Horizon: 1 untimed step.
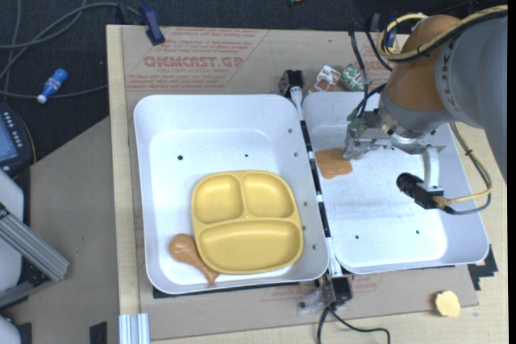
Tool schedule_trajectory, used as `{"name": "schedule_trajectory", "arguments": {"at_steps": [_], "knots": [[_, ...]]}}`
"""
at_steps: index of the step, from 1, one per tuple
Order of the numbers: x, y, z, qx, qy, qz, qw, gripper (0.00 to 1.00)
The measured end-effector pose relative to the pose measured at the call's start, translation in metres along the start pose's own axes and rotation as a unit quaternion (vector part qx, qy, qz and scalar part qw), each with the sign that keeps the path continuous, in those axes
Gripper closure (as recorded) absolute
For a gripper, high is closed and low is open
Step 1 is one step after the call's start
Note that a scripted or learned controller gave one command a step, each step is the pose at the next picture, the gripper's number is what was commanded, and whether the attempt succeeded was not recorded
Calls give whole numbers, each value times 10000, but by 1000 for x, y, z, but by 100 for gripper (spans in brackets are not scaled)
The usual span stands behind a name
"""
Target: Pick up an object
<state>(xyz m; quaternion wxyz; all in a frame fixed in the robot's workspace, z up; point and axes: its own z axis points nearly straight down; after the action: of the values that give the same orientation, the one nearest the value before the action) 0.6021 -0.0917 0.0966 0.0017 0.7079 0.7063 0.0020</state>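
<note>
Camera view looks down on the tabletop (121,197), which carries two shallow white bins side by side. The left bin (161,133) holds a yellow divided tray (246,221) with three compartments, and a tan drumstick-shaped toy (189,252) lies at the tray's lower left corner, touching it or almost touching it. The right bin (387,238) holds a flat brown piece (333,164) close to its left wall, near the seam between the bins. The arm (451,68), grey with an orange band, reaches in from the right and bends down over the upper part of the right bin. The tool (360,142) is just beside the brown piece, at its upper right edge. Whether the tool is spread or pressed together I cannot tell, because the wrist covers it from above. Nothing is seen gripped in it. Some small packets (339,78) lie on the tabletop behind the right bin, and a small yellow piece (447,303) lies at the lower right of the tabletop.
</note>
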Motion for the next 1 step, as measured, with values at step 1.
{"name": "schedule_trajectory", "arguments": {"at_steps": [1], "knots": [[-6,-18,-37,9,-6,-8,10000,100]]}}
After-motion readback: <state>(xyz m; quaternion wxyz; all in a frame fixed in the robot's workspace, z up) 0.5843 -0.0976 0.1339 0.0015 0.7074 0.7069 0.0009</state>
